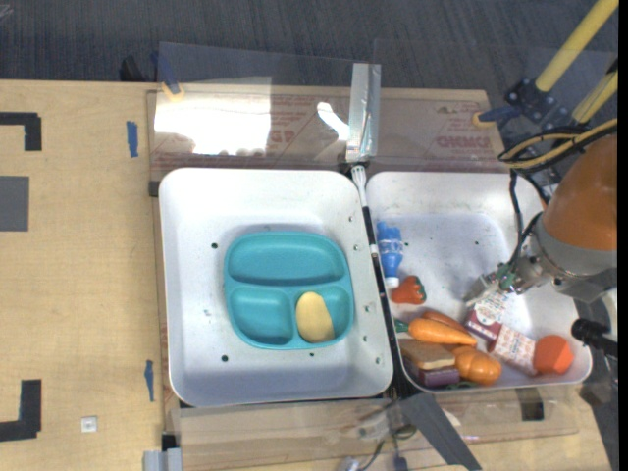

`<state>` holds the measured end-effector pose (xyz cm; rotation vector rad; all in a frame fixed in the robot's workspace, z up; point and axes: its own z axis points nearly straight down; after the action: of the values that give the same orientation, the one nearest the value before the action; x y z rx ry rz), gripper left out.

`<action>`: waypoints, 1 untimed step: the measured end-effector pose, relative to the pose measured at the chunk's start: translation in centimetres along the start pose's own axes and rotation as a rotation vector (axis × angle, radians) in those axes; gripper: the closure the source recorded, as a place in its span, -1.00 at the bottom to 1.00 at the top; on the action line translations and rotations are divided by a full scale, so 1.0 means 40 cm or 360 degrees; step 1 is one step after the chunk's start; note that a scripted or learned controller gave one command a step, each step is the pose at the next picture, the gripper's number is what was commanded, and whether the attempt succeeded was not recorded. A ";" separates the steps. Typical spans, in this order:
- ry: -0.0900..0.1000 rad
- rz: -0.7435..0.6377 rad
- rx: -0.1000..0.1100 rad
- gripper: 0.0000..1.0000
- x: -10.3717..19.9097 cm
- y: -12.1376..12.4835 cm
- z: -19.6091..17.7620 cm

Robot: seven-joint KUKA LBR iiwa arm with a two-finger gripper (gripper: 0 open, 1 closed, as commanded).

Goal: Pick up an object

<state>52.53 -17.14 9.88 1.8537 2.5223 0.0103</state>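
Wooden worktop (78, 292) carries two bins; my end effector (500, 281) hangs in the right bin (442, 199), just above the pink packet (500, 330), presumably lining up; its grip I cannot tell.

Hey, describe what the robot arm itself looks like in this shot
The arm enters at the right: a rounded grey body with a broad orange band above the wrist. Black cables loop beside it. Its gripper is small, dark metal, with a greenish part near the tip.
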 end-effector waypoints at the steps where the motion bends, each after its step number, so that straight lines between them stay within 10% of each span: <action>1: 0.0006 0.0147 0.0009 1.00 0.041 0.179 -0.112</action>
<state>58.82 -13.45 14.44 1.9721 2.4394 0.0075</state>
